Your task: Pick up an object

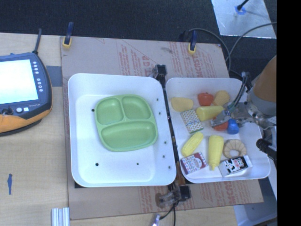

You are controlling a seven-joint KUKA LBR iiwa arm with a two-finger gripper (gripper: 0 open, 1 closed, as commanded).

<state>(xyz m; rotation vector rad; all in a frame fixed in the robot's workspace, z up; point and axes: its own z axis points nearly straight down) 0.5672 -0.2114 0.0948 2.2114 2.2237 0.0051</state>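
The right white bin (pixel 175 86) holds several toy foods: a pale yellow piece (pixel 182 103), a red tomato (pixel 205 99), an orange-yellow piece (pixel 221 97), a yellow wedge (pixel 209 112), a patterned packet (pixel 192 120), a corn cob (pixel 192 143), a yellow cylinder (pixel 215 150), a tan pastry (pixel 234 148), a red box (pixel 193 163) and a black-and-white carton (pixel 233 165). My gripper (pixel 225 118) reaches in from the right, low over a red item (pixel 219 125) and a blue ball (pixel 233 126) beside the yellow wedge. Nothing is seen lifted.
The left white bin (pixel 80 126) holds a green divided plate (pixel 126 122). A tablet-like pendant (pixel 21 91) lies on the bench at far left. Cables (pixel 207 34) run behind the right bin. Clamps (pixel 67 40) pin the cardboard base.
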